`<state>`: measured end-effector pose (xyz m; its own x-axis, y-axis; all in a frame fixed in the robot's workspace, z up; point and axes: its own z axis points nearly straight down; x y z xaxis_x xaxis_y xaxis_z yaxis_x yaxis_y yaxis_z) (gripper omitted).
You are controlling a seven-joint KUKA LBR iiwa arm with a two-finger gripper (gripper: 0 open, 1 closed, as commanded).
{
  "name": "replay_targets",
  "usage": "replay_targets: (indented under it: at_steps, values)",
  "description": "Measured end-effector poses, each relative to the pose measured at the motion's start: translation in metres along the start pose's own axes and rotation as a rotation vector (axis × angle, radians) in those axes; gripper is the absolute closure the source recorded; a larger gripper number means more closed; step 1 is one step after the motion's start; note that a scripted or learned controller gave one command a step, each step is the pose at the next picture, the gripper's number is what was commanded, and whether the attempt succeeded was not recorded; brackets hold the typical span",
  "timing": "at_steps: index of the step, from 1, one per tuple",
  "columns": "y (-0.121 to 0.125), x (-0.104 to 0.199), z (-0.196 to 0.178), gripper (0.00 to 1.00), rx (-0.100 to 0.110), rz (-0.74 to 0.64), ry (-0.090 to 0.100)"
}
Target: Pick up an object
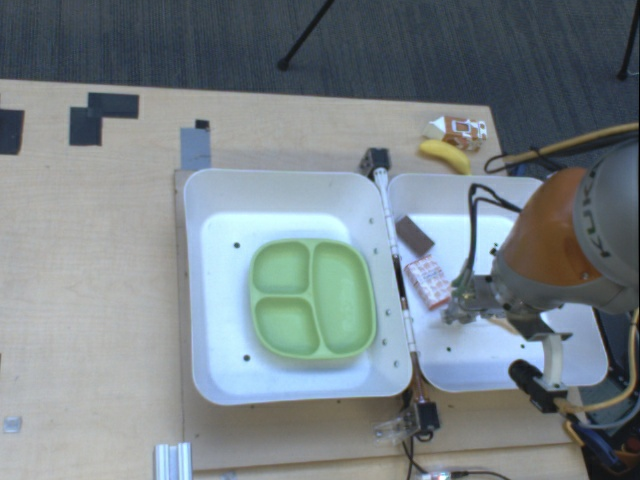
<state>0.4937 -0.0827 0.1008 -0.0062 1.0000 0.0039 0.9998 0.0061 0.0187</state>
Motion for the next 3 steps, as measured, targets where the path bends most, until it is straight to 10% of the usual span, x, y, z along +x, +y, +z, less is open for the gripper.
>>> replay_targets:
  at_steps: [1,3]
  values:
    - [0.053,0.076,-0.086,1.0,0.015,0.0,-0.002]
    - [0.055,0.076,-0.107,1.0,0.013,-0.013,-0.003]
